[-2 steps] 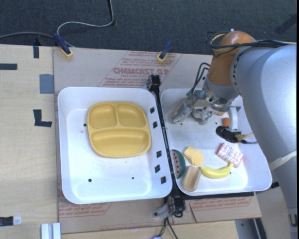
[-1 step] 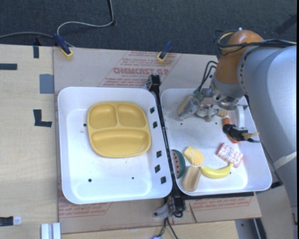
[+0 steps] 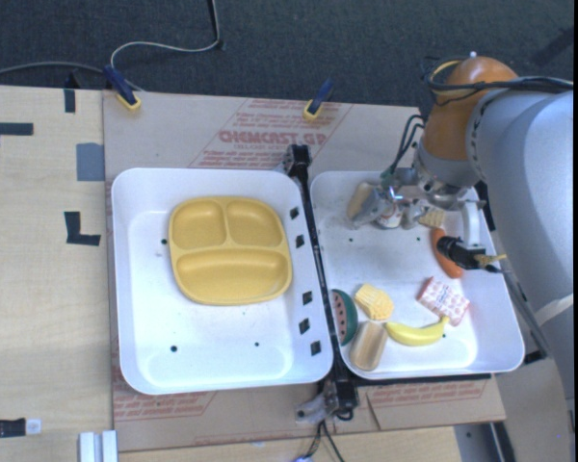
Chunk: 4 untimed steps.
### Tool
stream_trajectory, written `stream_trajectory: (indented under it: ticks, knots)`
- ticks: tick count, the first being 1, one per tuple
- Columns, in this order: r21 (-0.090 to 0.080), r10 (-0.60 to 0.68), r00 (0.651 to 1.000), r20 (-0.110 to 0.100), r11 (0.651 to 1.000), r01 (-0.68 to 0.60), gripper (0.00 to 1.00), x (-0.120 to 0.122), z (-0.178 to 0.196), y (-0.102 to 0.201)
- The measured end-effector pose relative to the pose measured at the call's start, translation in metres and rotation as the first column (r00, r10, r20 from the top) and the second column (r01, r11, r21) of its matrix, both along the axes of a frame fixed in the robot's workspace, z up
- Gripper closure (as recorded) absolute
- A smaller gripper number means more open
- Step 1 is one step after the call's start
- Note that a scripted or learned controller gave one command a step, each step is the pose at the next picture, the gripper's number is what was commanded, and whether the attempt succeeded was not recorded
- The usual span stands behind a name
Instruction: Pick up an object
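My gripper (image 3: pixel 393 206) hangs low over the far part of the right bin (image 3: pixel 491 359), under the orange wrist band. A tan block (image 3: pixel 359 200) lies right beside it on its left; whether they touch is unclear. Toward the bin's near side lie a watermelon slice (image 3: pixel 343 316), a yellow ridged piece (image 3: pixel 373 302), a tan bread roll (image 3: pixel 368 346), a banana (image 3: pixel 416 333) and a pink wafer (image 3: pixel 444 299). An orange carrot-like piece (image 3: pixel 450 256) rests near the right wall, partly under the arm.
The left bin (image 3: pixel 135 354) holds a yellow divided plate (image 3: pixel 230 248). A black divider with clips (image 3: pixel 308 258) runs between the bins. The big grey arm (image 3: pixel 530 191) covers the right bin's far right corner. Cardboard and a cable lie beyond the bins.
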State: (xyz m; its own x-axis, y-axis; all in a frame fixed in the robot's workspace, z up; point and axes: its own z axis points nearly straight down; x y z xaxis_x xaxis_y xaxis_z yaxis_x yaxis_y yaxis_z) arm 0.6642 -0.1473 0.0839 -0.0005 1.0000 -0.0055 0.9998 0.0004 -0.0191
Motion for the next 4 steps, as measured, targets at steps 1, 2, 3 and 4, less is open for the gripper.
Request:
stream_trajectory:
  ticks: [1,2,3,4]
  knots:
    - [0.000,0.000,1.000,-0.002,1.000,0.000,1.00,0.000,0.010,0.000]
    - [0.006,0.002,1.000,0.021,1.000,-0.003,1.00,0.005,0.121,0.069]
    - [0.006,0.002,1.000,0.021,1.000,-0.002,1.00,0.005,0.167,0.098]
    - [0.005,0.001,1.000,0.019,1.000,-0.002,0.00,0.004,0.167,0.097]
